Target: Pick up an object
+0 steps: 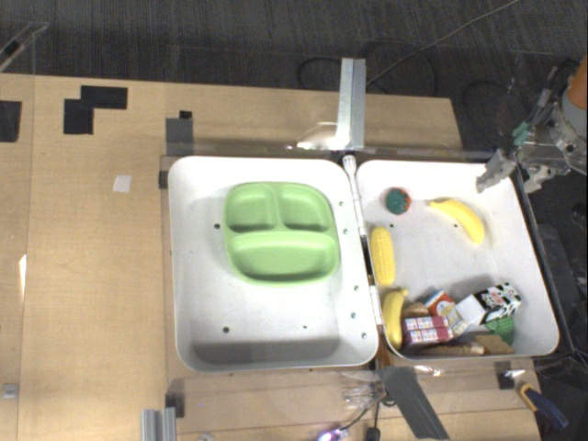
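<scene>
bench: light wood bench point(83, 274) with two shallow white bins side by side on it.
left bin: the left bin point(197, 338) holds a green tray point(280, 231) with three compartments, lying flat in the upper middle part.
right bin: the right bin point(496, 265) holds all the small objects.
banana: a yellow banana point(461, 218) lies in the upper part of the right bin, curved, apart from other things.
ball: a small round ball point(397, 200), green with some red, lies to the left of the banana, near the upper left corner of this bin.
corn: a yellow corn cob point(382, 254) lies along the left wall of the right bin, below the ball.
pile: at the lower edge of the right bin there is a second yellow piece point(393, 314), small boxes point(439, 318) in red and white, and a black and white carton point(499, 299), all close together and partly touching.
gripper: the gripper point(501, 168) is at the upper right corner of the right bin, above the rim, well apart from the pile and near the banana but not touching it.
fingers: nothing is seen between them; i cannot tell if they are wide or narrow.
</scene>
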